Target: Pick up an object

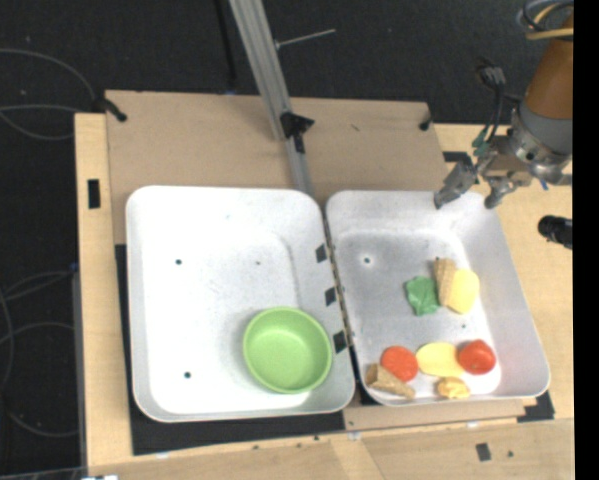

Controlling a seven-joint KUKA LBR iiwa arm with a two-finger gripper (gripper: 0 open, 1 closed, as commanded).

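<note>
Nearest the camera, the right bin [509, 268] holds a cluster along its front edge: a tan piece [389, 380], an orange-red ball [400, 362], a yellow lump [438, 359], a red tomato [476, 356] and a small yellow-brown bit [453, 389]. The green bowl [287, 349] sits in the left bin [189, 258]. Farther back lie a green piece [420, 295] and a yellow item [459, 288], touching. Beyond them, the hand [471, 190] hovers over the right bin's far rim, fingers spread wide, holding nothing.

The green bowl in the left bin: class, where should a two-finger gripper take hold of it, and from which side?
Probably the rim of the green bowl, from straight above. It sits upright and open, too wide to span, so one finger inside and one outside the wall suits. The gripper is open.
</note>
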